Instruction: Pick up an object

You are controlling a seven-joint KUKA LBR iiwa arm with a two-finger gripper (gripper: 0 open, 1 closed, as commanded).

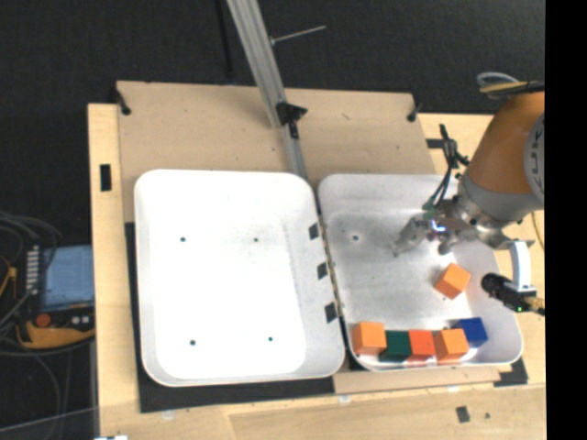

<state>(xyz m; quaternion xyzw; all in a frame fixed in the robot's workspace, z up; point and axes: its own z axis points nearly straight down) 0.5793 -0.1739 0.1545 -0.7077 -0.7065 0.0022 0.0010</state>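
- The arm [509, 159] reaches in from the right edge, its orange band over the upper right part of the right bin [367, 246], the grey wrist angled down and leftward.
- The end effector [420, 232] hangs low over the right bin's middle; its thin metal fingers point left and down toward the bin floor, and whether they are spread or closed cannot be told from here.
- Nothing shows between the fingers.
- A lone orange block [451, 280] lies tilted on the bin floor just below and right of the end effector, apart from it.
- Along the right bin's near wall sits a row of blocks: an orange one [370, 336], a green one [396, 345], two more orange ones [422, 343] [450, 343], and a blue one [473, 330] at the right end.
- The left bin [229, 273] sits beside the right one on the table [275, 415].
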